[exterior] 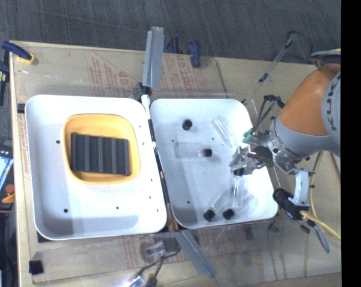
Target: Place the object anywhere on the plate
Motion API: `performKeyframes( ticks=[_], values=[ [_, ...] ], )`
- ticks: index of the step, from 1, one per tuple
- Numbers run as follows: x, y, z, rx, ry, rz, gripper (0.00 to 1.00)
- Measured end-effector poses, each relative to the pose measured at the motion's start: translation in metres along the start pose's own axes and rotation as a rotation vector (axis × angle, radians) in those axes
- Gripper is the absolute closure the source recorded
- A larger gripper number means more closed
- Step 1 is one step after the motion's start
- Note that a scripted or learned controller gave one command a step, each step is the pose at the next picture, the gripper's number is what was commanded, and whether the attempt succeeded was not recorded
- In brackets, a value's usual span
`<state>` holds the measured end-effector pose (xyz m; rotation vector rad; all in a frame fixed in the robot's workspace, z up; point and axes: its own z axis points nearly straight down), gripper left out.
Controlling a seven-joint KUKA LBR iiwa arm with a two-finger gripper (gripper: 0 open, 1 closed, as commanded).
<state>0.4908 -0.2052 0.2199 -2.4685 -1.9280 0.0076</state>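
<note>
Camera view: clear plastic tubes with black caps [219, 203] lie scattered in the right bin [168, 178]. The yellow plate [102, 123], holding a dark ridged block [100, 154], sits in the left bin [42, 208]. The end effector [243, 163] hovers at the right bin's right edge; its grip cannot be told.
</note>
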Motion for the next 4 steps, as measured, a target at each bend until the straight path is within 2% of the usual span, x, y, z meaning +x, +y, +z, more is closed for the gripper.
performKeyframes(
  ticks=[1, 2, 3, 4],
  values=[
    [0.076, 0.041, -0.013, -0.009, -0.003, -0.198, 1.0],
    [0.175, 0.074, 0.007, -0.008, -0.003, -0.381, 1.0],
    [0.213, 0.059, 0.021, -0.005, -0.004, -0.542, 1.0],
    [0.213, 0.059, 0.021, -0.006, -0.004, -0.542, 0.0]
  ],
)
